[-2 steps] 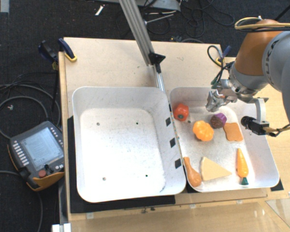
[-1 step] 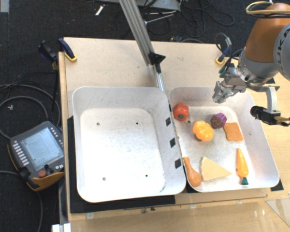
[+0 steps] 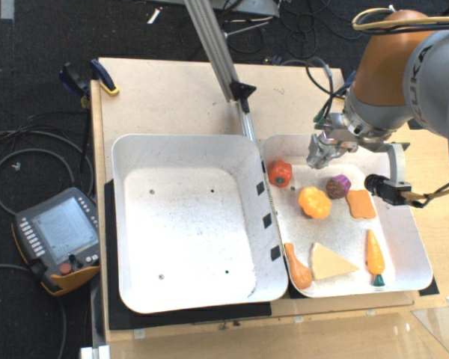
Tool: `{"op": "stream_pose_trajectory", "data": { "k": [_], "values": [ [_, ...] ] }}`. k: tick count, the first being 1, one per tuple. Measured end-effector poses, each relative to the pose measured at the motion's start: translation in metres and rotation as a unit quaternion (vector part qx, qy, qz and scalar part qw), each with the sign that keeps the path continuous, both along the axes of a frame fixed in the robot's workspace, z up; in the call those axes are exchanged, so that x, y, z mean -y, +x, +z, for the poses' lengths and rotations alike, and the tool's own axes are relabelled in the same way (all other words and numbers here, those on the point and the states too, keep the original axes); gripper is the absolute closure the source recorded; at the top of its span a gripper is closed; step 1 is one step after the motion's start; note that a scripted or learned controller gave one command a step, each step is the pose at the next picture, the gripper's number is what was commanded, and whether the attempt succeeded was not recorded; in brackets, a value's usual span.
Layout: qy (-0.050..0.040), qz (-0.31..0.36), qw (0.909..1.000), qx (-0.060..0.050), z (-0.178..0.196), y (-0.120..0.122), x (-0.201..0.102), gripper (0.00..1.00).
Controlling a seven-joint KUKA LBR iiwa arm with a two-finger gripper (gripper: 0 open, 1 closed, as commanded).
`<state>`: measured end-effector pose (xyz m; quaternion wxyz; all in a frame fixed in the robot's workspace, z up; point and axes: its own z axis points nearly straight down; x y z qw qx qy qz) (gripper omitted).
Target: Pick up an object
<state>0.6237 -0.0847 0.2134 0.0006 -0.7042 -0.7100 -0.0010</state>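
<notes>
1. The grey arm (image 3: 404,66) with its orange band reaches in from the right and hangs over the upper part of the right bin (image 3: 415,245).
2. The end effector (image 3: 319,155) points down toward the bin floor, above and a little right of the red tomato-like toy (image 3: 280,173); nothing shows between its tips, and whether they stand wide or narrow cannot be told.
3. The right bin holds the objects: the red toy near its upper left corner, a yellow-orange rounded toy (image 3: 314,202) near the middle, and a purple toy (image 3: 338,186) just beside it on the right.
4. An orange flat block (image 3: 361,204) lies touching or just beside the purple toy.
5. A carrot (image 3: 374,256) lies near the bin's right side, a tan wedge (image 3: 331,262) near the lower middle, and an orange drumstick-like piece (image 3: 297,268) by the lower left wall.
6. The left bin (image 3: 183,290) sits beside the right one on the surface (image 3: 165,96).
7. A teach pendant (image 3: 56,238) lies on the floor, left of the surface.
</notes>
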Motion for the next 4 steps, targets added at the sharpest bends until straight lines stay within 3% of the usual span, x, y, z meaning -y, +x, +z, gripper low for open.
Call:
{"op": "stream_pose_trajectory", "data": {
  "k": [4],
  "values": [
    [-0.0003, 0.0, 1.0, -0.001, -0.004, -0.082, -0.181, 1.0]
  ]
}}
